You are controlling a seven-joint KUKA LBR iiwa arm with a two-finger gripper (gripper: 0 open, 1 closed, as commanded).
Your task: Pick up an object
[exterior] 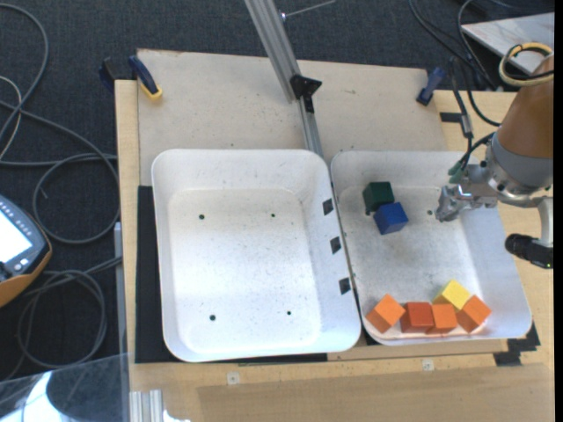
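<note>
In the right bin (413,253) a dark green block (378,194) and a blue block (391,218) lie touching near the back left. Along the front edge sits a row of orange blocks (384,313), a red-orange block (419,316) and a yellow block (456,294). My gripper (449,207) hangs over the right bin's back right part, well to the right of the blue block, with nothing seen between its fingers.
The left bin (242,253) stands beside the right one. A slanted metal bar (280,51) runs down to the gap between the bins. Blue clamps (145,76) hold the board's back corners. Cables lie around the bench.
</note>
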